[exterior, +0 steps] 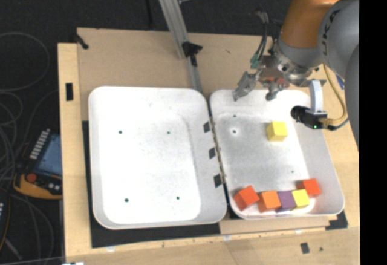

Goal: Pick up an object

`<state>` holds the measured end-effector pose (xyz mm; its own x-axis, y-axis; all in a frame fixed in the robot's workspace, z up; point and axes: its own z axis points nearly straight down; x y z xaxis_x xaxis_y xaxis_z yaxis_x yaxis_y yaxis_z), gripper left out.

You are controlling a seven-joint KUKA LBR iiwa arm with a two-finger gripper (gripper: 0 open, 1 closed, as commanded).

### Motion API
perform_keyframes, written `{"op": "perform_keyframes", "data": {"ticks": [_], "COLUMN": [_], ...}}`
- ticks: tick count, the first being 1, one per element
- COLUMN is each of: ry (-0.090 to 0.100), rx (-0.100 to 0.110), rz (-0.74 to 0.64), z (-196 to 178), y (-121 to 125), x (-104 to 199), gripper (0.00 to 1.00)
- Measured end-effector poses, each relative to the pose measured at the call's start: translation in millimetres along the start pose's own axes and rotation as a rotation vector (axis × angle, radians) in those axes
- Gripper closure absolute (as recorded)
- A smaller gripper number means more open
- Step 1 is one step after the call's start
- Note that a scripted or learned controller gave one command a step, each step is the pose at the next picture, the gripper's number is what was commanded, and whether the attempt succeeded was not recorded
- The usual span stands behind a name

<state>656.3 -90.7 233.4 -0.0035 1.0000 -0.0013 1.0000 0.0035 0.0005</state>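
Above the far edge of the right bin (329, 164), the jaws (256, 89) hang spread apart with nothing between them; one grey finger (243, 86) slants down toward the bin's far-left corner, while the other (270, 92) is shorter and darker and sits closer to the wrist. Behind them the wrist joins the arm (314, 13), whose orange band curves up into grey casing at the right of the view. A small black fitting with a green light (305, 116) hangs from a white bracket just right of the jaws, over the bin's right side.

Below the jaws and apart from them, a yellow block (277, 130) lies alone on the bin floor in its far half. Along the near rim sits a tight row of blocks: a red-orange block (245, 196) at the left, tilted, then an orange block (269, 199), a purple block (285, 201) and a second yellow block (300, 198), with a red block (311, 187) at the right end, a little farther back.

The left bin (103, 155) lies beside the right one, their rims meeting at black clips. Both rest on the tan worktop (130, 55). A grey metal rail (170, 6) slants across the far worktop. On the dark floor at left lie cables and a handheld controller (41, 164).
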Motion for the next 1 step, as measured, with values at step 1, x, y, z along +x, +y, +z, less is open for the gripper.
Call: {"op": "perform_keyframes", "data": {"ticks": [1], "ry": [-0.003], "rx": [0.004], "rz": [0.011], "z": [47.7], "y": [-43.7], "x": [-97.1], "gripper": [0.00]}}
